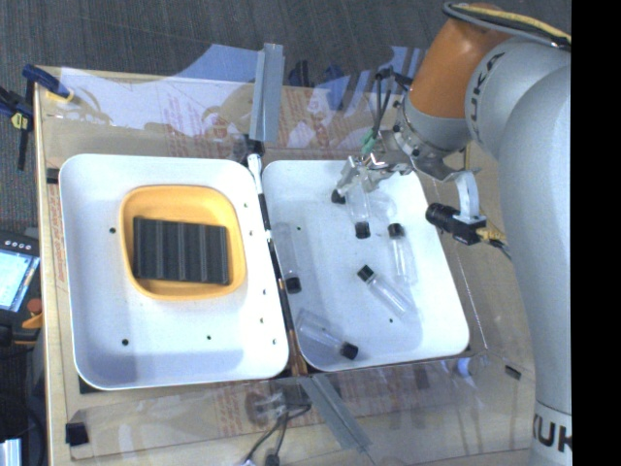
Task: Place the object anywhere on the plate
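A yellow plate (146,212) with a dark ribbed centre lies in the left white bin (87,328). Several clear vials with black caps lie in the right bin (441,309): one by the left wall (282,249), one at the front (323,336), and two near the middle right (386,297) (401,258). My gripper (357,176) hangs over the back of the right bin. Directly under it is another clear vial (361,210) with its black cap pointing forward. I cannot make out whether that vial is gripped or lying on the bin floor.
A ridge (272,260) separates the two bins. A black part with a cable (456,221) sticks out by the right bin's right rim. The grey arm (524,163) takes up the right side. A grey bar (265,90) stands behind the bins.
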